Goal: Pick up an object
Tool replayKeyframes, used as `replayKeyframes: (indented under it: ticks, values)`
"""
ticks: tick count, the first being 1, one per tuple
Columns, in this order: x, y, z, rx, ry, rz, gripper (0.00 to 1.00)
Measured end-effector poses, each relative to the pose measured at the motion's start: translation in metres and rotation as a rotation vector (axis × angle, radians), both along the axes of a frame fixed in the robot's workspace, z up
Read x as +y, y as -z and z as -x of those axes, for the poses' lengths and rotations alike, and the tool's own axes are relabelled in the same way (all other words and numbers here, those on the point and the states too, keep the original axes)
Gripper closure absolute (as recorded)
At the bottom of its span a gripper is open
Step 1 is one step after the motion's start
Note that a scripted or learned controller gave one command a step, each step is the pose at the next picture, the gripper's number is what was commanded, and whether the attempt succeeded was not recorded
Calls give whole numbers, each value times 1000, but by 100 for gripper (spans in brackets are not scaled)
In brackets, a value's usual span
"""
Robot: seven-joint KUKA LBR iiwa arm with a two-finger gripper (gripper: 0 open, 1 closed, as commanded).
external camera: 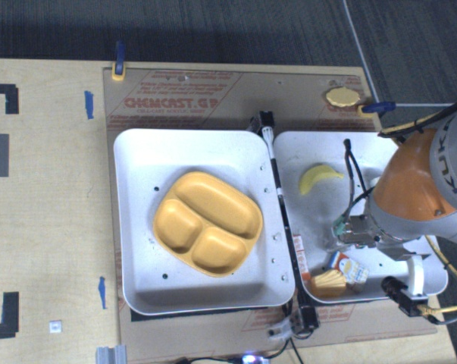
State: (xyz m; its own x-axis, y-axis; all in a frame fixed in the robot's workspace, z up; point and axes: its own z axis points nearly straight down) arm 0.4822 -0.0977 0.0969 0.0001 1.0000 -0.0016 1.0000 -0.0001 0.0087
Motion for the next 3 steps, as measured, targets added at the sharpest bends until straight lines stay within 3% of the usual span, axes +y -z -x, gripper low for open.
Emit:
replayKeyframes:
  ticks: [1, 2, 3]
  values:
    - [5, 10, -30, 7, 0, -1, 100]
    - [5, 11, -30, 5, -1, -1, 0]
    - [-2, 11, 1, 4, 0, -1, 0]
